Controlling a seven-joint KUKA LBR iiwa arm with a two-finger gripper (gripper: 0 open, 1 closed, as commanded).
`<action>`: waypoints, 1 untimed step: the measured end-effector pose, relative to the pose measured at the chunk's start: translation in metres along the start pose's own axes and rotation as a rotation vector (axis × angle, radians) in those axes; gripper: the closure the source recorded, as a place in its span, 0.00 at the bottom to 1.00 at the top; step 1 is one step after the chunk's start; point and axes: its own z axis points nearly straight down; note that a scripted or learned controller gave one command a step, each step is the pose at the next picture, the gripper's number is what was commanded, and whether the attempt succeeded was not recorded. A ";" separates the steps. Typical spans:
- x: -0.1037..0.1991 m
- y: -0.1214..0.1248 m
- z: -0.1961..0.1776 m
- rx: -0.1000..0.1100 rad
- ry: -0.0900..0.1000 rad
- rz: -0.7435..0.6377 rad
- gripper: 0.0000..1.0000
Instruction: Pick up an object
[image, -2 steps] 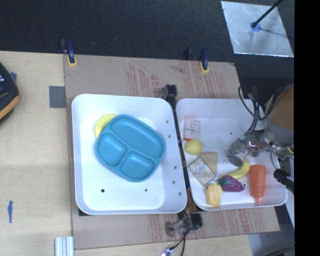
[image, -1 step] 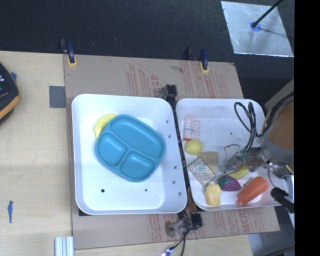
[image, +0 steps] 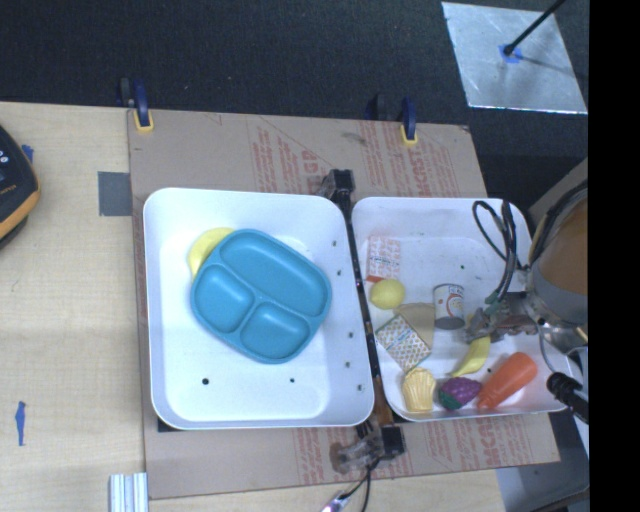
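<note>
The right bin (image: 440, 215) holds several small objects. A red-and-white packet (image: 382, 259) lies at its far left, with a yellow lemon (image: 387, 294) just below it. A small can (image: 449, 304) stands near the middle and a patterned sachet (image: 403, 341) lies nearer the front. Along the front edge are a yellow corn piece (image: 418, 390), a purple eggplant (image: 460, 392) and an orange carrot (image: 507, 381). A yellow banana (image: 474, 355) lies just below my gripper (image: 497, 319), which hangs low over the right side of this bin, right of the can.
The left bin (image: 170, 390) holds a blue divided plate (image: 261, 295) lying over a yellow object (image: 206, 247). Black cables (image: 497, 230) loop over the right bin's far right corner. A yellow-and-black device (image: 14, 190) sits at the bench's left edge.
</note>
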 end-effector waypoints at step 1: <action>0.073 0.104 0.009 -0.002 0.001 0.002 1.00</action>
